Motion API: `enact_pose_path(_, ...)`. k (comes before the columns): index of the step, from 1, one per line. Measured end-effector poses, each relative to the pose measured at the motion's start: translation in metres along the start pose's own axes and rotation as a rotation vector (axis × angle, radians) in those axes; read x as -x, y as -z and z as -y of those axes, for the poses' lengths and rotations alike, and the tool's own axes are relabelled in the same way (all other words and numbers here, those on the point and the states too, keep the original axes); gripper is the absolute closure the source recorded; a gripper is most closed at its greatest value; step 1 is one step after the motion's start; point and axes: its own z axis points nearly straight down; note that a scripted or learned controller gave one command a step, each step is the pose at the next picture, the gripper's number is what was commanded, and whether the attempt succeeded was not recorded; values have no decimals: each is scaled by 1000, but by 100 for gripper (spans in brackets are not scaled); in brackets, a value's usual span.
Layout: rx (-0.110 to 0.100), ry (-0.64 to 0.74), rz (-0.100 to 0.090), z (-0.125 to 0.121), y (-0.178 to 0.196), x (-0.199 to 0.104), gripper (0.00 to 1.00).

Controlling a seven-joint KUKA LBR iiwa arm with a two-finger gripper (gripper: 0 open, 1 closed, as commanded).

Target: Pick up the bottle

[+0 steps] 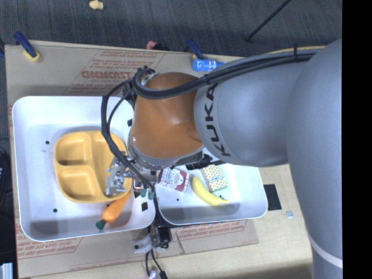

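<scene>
Frankly, I cannot tell where the bottle lies; my own arm (pixel 256 115), grey with its orange band (pixel 165 118), covers the back of the right bin (pixel 256 205) and the strip where the two bins meet, and nothing in the open parts reads clearly as a bottle; my gripper (pixel 119 179) hangs low over the right side of the left bin (pixel 23 156), at the right edge of a yellow divided tray (pixel 78 167), and whether it is open, closed or gripping anything I cannot tell from this slant; just in front of it a carrot (pixel 116 209) lies tilted near the bin's front right corner, its green end toward the front wall; in the right bin a red-and-white carton (pixel 173 179) lies beside my wrist, a small patterned box (pixel 214 178) just to its right, and a banana (pixel 206 193) curves along in front of both; behind the bins, on the cardboard sheet (pixel 70 68), a small light-blue thing (pixel 204 64) peeks from under my arm, too hidden to name; a blue clamp (pixel 26 45) grips the sheet's far left corner.
</scene>
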Motion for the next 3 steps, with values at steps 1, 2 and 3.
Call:
enact_pose_path(1, 1, 104, 5, 54, 30, 10, 100)
enact_pose_path(2, 1, 449, 5, 10, 24, 2, 100)
enact_pose_path(3, 0, 633, 6, 58, 30, 17, 100)
